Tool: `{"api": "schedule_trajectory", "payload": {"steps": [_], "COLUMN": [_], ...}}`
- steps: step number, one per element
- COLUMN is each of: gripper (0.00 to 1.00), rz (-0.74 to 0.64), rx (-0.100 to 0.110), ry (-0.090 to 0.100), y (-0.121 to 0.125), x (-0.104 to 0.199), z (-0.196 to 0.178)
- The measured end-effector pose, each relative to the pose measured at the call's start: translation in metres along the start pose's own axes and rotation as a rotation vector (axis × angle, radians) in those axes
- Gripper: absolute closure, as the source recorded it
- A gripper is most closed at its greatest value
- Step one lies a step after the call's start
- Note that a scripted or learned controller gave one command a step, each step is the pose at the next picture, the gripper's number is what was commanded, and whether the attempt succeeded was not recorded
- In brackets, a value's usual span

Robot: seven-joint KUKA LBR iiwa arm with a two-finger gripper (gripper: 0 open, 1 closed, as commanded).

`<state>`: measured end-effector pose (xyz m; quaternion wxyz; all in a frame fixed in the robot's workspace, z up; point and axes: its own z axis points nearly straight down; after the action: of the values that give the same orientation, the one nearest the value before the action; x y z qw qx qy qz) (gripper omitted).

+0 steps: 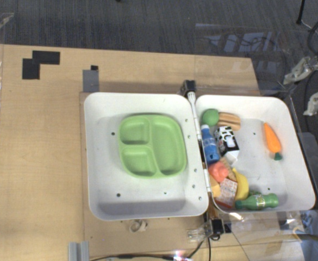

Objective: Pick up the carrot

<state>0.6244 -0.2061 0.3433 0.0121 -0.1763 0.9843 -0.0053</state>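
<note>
The carrot [272, 139], orange with a small green stub at its near end, lies alone on the floor of the right bin [289, 184], close to that bin's right wall. My gripper [306, 87] hangs at the view's right edge, beyond the right bin's far right corner and up-right of the carrot. Its two pale fingers [297, 71] stand apart with nothing between them, so it is open and apart from the carrot.
Along the right bin's left side lies a pile: a green ball [210, 116], a blue bottle [209, 143], a black-and-white toy [228, 139], a banana [241, 185] and a green bottle [258, 202]. The left bin [101, 145] holds a green divided plate [151, 145].
</note>
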Motion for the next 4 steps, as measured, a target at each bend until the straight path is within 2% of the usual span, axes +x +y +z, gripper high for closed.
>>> {"api": "schedule_trajectory", "payload": {"steps": [1, 2, 3, 4], "gripper": [0.00, 0.00, 1.00, 0.00], "rz": [-0.070, -0.305, -0.305, -0.305], "rx": [-0.021, -0.014, -0.006, -0.007], "ry": [0.020, 0.012, -0.001, 0.000], "y": [0.004, 0.010, 0.009, 0.009], "x": [-0.001, 0.020, 0.014, 0.015], "z": [0.147, 0.243, 0.228, 0.229]}}
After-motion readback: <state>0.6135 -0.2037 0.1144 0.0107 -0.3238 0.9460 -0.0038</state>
